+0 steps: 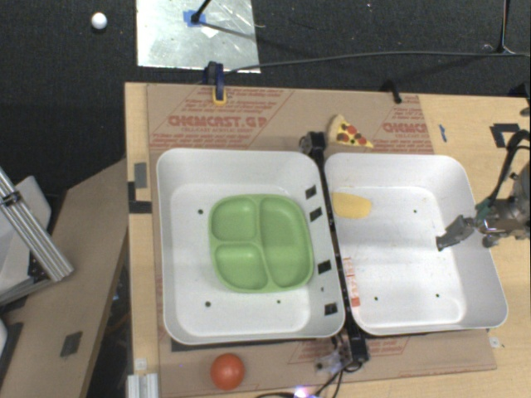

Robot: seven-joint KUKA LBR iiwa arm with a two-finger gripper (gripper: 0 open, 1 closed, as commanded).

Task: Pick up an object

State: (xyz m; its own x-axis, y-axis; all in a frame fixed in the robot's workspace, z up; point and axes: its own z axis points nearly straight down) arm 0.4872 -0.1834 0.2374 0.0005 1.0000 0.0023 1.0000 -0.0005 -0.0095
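Divided plate (260,243) in left bin (184,181)

Premises present as a robotics laboratory or test cell, not a domestic or retail setting. Grounds: two shallow white bins (390,317) are fixed side by side on a cardboard-covered bench (274,110) printed "CHEMCAST GP". An aluminium extrusion frame (29,226) stands at the left. Cabling (373,56) runs over black floor covering. Toy food is present: a plastic pizza slice (348,133) and what appears to be a tomato (227,371).
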